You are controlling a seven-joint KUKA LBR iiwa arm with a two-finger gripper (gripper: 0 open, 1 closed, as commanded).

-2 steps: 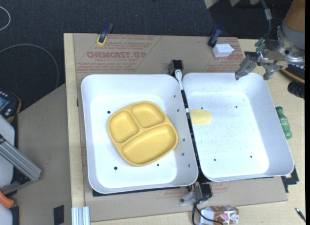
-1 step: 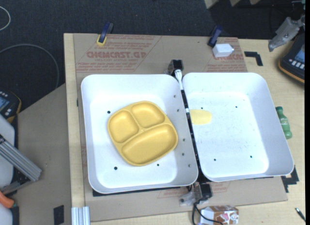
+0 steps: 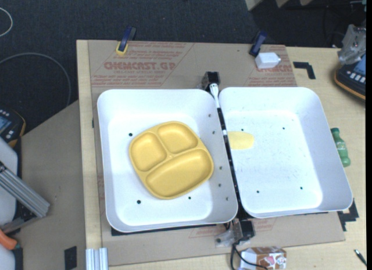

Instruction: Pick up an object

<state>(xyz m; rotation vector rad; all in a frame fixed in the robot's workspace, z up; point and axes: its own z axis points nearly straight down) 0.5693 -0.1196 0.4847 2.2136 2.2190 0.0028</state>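
Left bin [image 3: 110, 147]: shallow, white, holds a yellow divided plate [image 3: 171, 159] lying flat near its centre, turned a little so its large compartment faces about 5 o'clock and the two small ones sit toward 11 and 1 o'clock.
Right bin [image 3: 325, 147]: shallow, white, touching the left bin along the middle seam; a small pale yellow flat piece [image 3: 240, 140] lies at its 9 o'clock edge, just beside the seam (too blurred to name more exactly).
Plate and piece: apart, the bin walls between them; the piece lies at about 2 o'clock from the plate.
Bench board [image 3: 174, 65]: brown cardboard with red lettering under both bins.
Clamps: a yellow-and-blue clip [image 3: 124, 41] at the board's 11 o'clock edge, a blue-and-white one [image 3: 263, 54] at 1 o'clock.
Green object [image 3: 340, 146]: just beside the right bin's 3 o'clock rim.
Gripper: its claw cannot be told as apart or together.
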